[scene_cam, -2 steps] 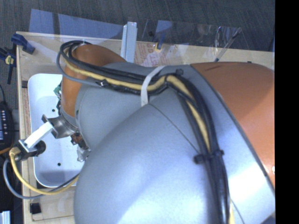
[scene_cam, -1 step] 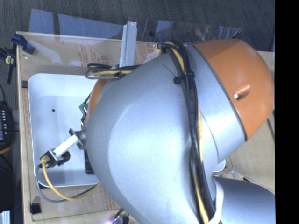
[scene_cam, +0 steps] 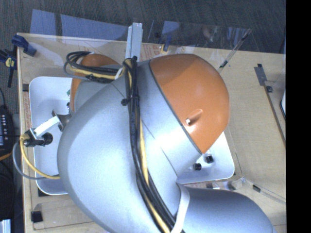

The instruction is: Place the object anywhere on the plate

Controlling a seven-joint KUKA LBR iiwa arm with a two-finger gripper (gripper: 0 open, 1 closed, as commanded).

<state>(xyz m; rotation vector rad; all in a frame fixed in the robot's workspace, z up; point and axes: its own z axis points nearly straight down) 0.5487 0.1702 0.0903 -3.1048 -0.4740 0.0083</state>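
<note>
The grey arm [scene_cam: 107, 149] fills most of the view, its bulk sprawled across both white bins on the wooden bench [scene_cam: 252, 125]. An orange band [scene_cam: 194, 96] caps the arm toward the upper right, and a bundle of black and yellow cables [scene_cam: 133, 130] runs down the arm's length, looping at the top near an upright metal bracket [scene_cam: 134, 40].

The left bin [scene_cam: 41, 125] shows as a strip of white floor and rim beside the arm; the right bin [scene_cam: 221, 166] shows as a corner under the orange band. At the left, a white-and-black fitting [scene_cam: 41, 132] with a yellow hose [scene_cam: 24, 161] juts over the left bin (it may be part of the end effector, but that cannot be told). Whether the end effector is open or closed, or has anything in it, cannot be told, as the arm hides it. The plate and the object cannot be made out; the arm covers most of both bins. Dark carpet [scene_cam: 194, 4] lies beyond the bench.
</note>
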